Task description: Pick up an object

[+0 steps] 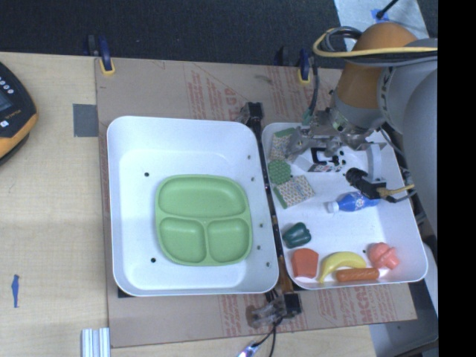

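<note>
From above, the tool hangs low over the far end of the right bin, its grip impossible to judge, near a green patterned cloth, with blue bottle, green pepper and banana lying nearer.
</note>
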